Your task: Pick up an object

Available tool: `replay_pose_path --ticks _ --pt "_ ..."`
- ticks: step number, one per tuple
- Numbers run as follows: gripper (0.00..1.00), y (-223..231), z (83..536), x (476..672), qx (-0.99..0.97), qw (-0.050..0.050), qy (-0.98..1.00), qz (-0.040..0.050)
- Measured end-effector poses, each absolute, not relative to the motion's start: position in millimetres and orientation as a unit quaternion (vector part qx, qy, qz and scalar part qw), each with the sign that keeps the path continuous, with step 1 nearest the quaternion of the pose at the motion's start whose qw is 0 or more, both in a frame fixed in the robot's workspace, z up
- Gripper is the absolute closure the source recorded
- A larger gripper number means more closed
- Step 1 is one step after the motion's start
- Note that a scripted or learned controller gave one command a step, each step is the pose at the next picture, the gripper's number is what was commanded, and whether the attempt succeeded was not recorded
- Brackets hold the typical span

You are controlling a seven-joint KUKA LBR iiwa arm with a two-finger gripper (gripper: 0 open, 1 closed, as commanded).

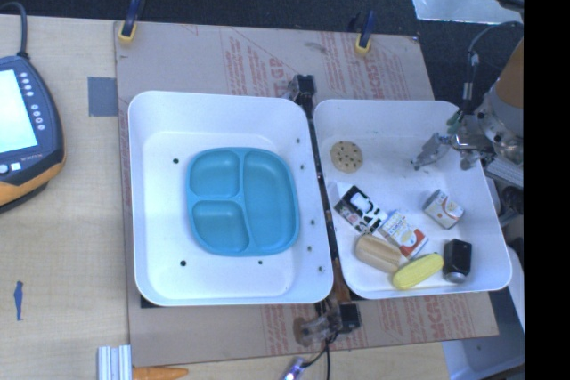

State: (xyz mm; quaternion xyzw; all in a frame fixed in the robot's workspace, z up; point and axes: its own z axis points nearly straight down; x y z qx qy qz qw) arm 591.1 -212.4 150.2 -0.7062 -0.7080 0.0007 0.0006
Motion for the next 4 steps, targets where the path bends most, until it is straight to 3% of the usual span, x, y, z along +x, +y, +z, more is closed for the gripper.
replay_pose_path --ticks 1,2,3,4 --pt "0.00 -147 146 656.7 -0.706 0.002 -0.709 0.0002" --pt "0.00 -141 158 630.0 -0.707 0.002 -0.708 0.0012" --pt "0.00 -116 113 655.8 -0.705 0.001 -0.709 0.0016" --pt "0.00 -205 92 655.5 -0.707 0.001 -0.708 0.0012"
